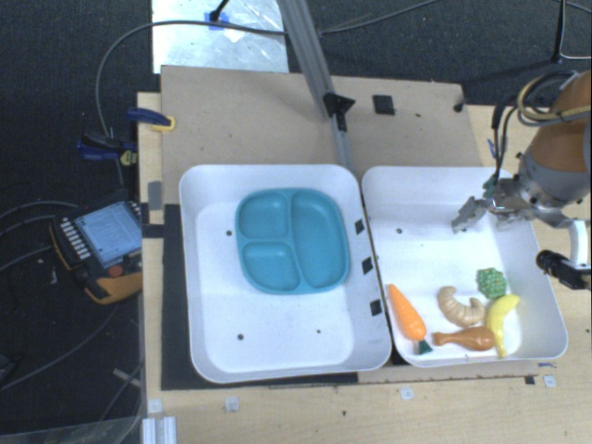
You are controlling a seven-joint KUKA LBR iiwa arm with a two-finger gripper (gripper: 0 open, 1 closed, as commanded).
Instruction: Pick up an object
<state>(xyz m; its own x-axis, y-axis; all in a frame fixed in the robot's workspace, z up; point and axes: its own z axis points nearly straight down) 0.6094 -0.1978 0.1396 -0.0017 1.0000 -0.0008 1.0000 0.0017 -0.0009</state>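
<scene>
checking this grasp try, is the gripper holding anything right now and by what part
Nothing is held. The gripper hovers over bare floor of the right bin, apart from the carrot, banana and other toy food.

Open floor is offered across the right bin's upper half; its lower corner is crowded by carrot, drumstick, banana, broccoli.

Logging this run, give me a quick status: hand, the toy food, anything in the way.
Hand above right bin, far side, nothing in it. Carrot, banana, drumstick, broccoli clustered at near corner, untouched. Nothing between hand and food.
</scene>
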